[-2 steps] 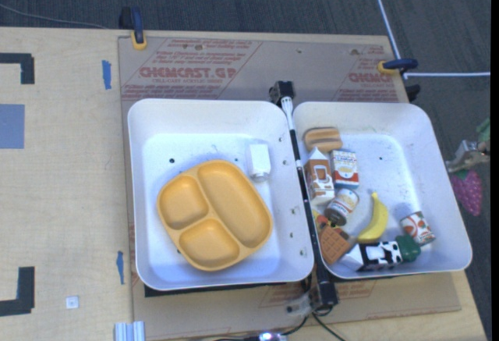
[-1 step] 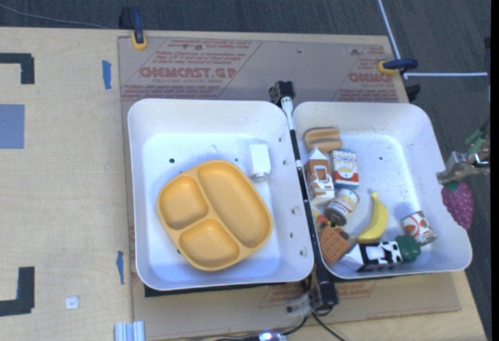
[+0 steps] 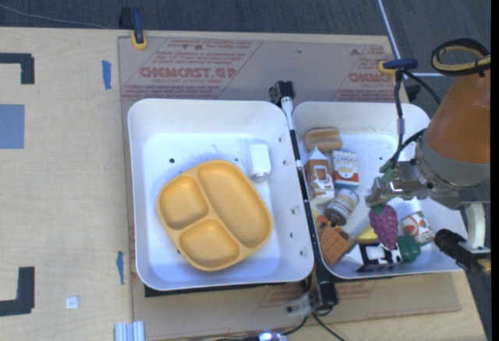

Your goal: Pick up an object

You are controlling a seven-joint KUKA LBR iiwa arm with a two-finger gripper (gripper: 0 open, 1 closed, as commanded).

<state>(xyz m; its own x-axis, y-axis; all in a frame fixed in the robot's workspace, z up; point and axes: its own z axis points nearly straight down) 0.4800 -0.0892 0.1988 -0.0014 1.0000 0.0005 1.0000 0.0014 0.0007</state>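
- The yellow three-part plastic plate (image 3: 214, 214) lies in the left white bin (image 3: 148, 175).
- The purple plastic grape bunch (image 3: 383, 225), in the right white bin (image 3: 359, 117) near its front, looks light, stiff and bumpy; I would grip its middle.
- The gripper (image 3: 390, 190) hangs just above it; I cannot tell its jaws.

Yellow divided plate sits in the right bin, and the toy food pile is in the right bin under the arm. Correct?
Not quite. The camera view shows the yellow divided plate in the left bin, not the right. The toy food pile, with purple grapes, is in the right bin under the arm, as stated.
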